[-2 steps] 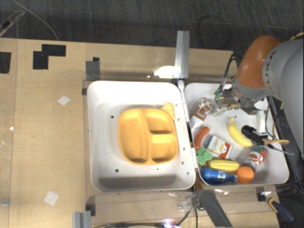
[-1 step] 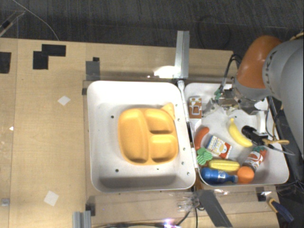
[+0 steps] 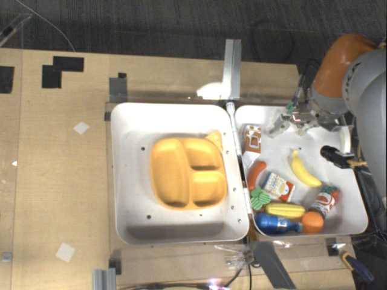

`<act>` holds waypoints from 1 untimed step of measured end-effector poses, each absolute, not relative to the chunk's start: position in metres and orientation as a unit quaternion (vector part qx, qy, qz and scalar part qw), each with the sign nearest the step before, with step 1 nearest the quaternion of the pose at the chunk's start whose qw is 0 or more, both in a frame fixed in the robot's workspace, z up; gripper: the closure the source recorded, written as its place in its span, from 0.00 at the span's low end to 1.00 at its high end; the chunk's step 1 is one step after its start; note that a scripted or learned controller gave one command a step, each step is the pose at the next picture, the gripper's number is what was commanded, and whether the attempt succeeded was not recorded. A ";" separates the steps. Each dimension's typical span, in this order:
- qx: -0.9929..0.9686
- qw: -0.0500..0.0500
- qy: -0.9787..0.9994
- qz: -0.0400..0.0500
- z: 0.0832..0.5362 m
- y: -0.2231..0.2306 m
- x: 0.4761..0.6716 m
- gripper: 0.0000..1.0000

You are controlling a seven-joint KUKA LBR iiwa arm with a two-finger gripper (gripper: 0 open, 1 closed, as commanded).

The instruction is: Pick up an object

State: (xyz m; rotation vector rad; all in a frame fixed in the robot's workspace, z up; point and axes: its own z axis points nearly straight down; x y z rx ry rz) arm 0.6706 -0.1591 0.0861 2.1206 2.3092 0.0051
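We are looking at the banana (image 3: 304, 170) lying in the middle of the right bin (image 3: 357, 222), the likeliest pick, with the gripper (image 3: 294, 121) hovering above it toward the frame's upper right, nothing visibly clamped. We are judging that a descent could miss or nudge the crowded toys below. We cannot tell how the pincer stands; the arm (image 3: 347, 71) is cutting off at the right edge.

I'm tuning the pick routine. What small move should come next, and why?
Probably move the hand toward the banana and lower it. The hand sits at the right bin's far end, and the banana lies closest, apart from the crowded toys.
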 end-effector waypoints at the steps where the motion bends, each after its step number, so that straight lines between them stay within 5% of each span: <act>1: 0.457 0.002 0.890 -0.005 0.087 -0.143 0.661 0.00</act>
